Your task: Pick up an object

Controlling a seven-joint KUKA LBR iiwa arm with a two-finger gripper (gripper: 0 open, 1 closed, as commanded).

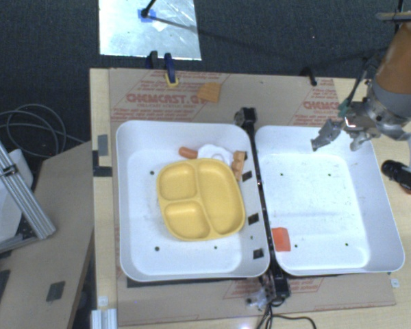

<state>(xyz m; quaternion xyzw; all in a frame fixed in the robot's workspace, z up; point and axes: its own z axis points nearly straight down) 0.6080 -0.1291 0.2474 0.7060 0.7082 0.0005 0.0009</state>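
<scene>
Yellow tray [200, 200] is seen in the left bin [133, 184]; at two o'clock the claw [339, 137] is spread open, nothing held, over the right bin [377, 211].

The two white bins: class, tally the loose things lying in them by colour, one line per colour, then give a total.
Yellow: 1, the divided tray
Orange: 2, the sausage-shaped piece and the block
White: 1, the small item
Tan: 1, the small piece
Total: 5

Even bright overhead light, glare on white bins [192, 269], soft shadows, slightly grainy
</scene>
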